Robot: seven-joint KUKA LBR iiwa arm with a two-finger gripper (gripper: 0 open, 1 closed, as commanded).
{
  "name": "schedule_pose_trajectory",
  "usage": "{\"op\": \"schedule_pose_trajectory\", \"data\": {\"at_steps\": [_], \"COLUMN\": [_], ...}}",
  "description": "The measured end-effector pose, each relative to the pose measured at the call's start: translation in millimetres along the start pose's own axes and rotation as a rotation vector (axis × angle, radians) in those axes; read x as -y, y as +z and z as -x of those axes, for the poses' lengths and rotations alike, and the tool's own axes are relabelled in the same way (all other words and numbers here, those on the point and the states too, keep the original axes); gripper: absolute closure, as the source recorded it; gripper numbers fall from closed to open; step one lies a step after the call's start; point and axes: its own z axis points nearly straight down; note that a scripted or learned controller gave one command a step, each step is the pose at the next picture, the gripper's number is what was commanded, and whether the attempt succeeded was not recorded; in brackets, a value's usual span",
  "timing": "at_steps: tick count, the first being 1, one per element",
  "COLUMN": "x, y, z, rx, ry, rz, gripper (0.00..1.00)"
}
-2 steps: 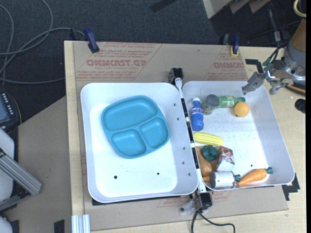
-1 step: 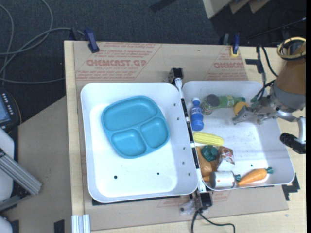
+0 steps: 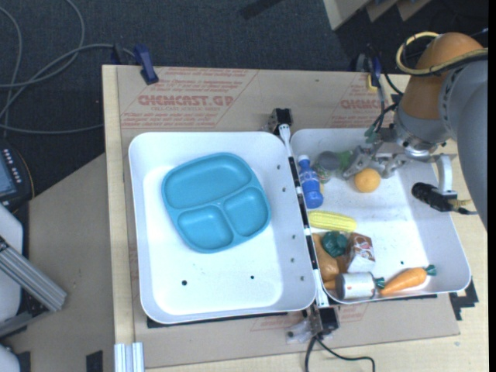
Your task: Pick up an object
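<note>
My gripper point(image 3: 370, 161) hangs low over the far part of the right bin point(image 3: 434, 242), with the arm coming in from the right. An orange ball point(image 3: 367, 180) lies just in front of it, touching or nearly touching. A grey rounded object point(image 3: 329, 161) sits to its left. A blue bottle point(image 3: 311, 184) lies along the bin's left wall. Nearer the front are a yellow corn cob point(image 3: 333, 222), a teal object point(image 3: 335, 243), a small printed packet point(image 3: 362, 246), a silver can point(image 3: 357, 285) and a carrot point(image 3: 404, 280).
The left bin point(image 3: 155, 270) holds a blue divided plate point(image 3: 215, 201). A brownish object point(image 3: 329, 268) lies against the right bin's left wall by the can. The right half of the right bin's floor is bare white. Both bins rest on a cardboard sheet point(image 3: 194, 95).
</note>
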Motion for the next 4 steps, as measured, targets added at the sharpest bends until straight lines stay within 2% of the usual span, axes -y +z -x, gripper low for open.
{"op": "schedule_pose_trajectory", "data": {"at_steps": [1,2,3,4], "x": [2,6,20,20], "y": [-9,-2,-90,-83], "z": [0,-65,-2,-7], "rx": [-0.006,-0.005,0.004,-0.001], "ry": [0.011,0.013,0.020,0.015], "rz": [0.005,0.029,0.058,0.049], "gripper": [1.00,1.00,1.00,0.00]}}
